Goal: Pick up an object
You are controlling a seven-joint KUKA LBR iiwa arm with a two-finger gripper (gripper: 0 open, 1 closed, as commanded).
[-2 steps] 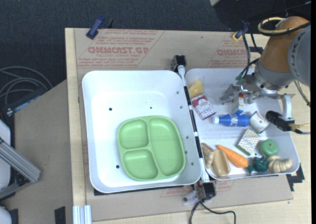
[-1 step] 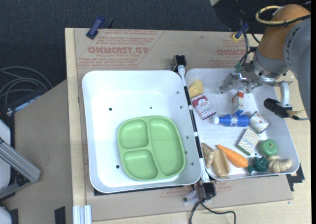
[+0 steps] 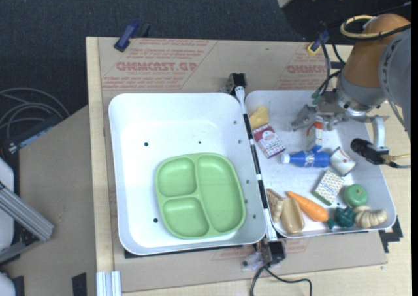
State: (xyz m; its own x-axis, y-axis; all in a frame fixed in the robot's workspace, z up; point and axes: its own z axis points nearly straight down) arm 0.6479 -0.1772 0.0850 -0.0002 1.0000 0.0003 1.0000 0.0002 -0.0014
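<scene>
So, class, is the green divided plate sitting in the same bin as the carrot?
No, the green divided plate lies in the left bin, while the carrot lies in the right bin among the small items.

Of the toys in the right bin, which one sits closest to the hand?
The blue plastic bottle lying on its side, directly below the hand. The orange carrot and green apple lie farther toward the bin's front.

The grey arm [image 3: 392, 66] with its orange band reaches in over the surface's right edge, wrist bent down, the tool [image 3: 316, 120] low near the far right corner.
</scene>
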